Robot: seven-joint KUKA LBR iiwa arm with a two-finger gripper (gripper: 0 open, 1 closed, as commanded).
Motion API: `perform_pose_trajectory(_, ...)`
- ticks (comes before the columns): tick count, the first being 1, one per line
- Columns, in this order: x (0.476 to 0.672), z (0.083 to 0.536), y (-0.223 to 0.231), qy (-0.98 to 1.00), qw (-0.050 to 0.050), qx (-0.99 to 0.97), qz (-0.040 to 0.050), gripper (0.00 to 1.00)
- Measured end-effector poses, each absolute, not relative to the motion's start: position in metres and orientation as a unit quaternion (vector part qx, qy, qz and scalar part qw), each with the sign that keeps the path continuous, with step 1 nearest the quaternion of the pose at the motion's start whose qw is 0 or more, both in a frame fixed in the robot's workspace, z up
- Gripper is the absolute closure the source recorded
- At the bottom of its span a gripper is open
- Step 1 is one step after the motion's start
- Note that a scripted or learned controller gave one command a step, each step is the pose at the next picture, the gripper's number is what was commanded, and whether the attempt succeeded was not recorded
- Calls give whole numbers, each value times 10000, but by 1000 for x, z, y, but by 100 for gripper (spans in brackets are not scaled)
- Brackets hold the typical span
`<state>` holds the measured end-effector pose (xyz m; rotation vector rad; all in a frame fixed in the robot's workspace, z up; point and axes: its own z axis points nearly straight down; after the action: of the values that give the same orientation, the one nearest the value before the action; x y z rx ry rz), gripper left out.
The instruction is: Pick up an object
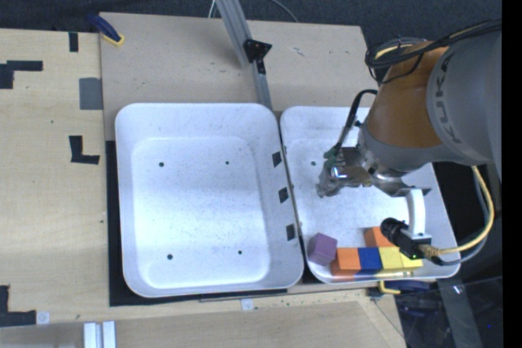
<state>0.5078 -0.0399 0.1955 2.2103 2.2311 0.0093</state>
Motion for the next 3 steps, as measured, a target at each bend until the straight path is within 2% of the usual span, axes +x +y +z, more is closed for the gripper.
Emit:
perform_pose_trajectory(1,544,90,-92,7063,3,7079,-7,100)
perform_pose_trajectory(2,543,92,-90,7073,-6,7069,-6,0)
perform_pose_trajectory(3,556,196,-66,7084,23,7058,23,0)
